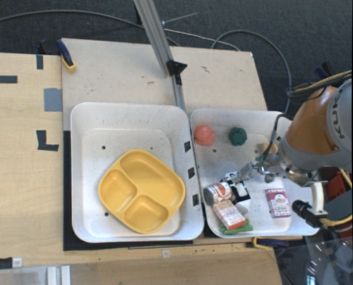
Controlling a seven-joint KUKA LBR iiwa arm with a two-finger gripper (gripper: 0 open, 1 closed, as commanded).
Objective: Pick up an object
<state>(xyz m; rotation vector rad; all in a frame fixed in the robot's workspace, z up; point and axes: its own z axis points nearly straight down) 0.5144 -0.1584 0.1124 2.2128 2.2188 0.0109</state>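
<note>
Over the right-hand bin (257, 119), a KUKA arm (319, 126) w/ orange band reaches in, its tool (243, 181) low among a cluster of small goods near the bin's centre. Tool state: can't tell from this angle, since dark parts blur into the items beneath. Closest candidates are a small can w/ red-and-white label (217, 193) and an orange-and-white carton (230, 215) just below it; a red-and-white packet (277, 203) lies to the right, while a pink ball (205, 135) and green ball (238, 136) sit apart nr the far wall. Left bin (81, 129) holds a yellow divided tray (142, 190). Progress, by the look of it: approach made, nothing visibly lifted; grasp and raise are left.
</note>
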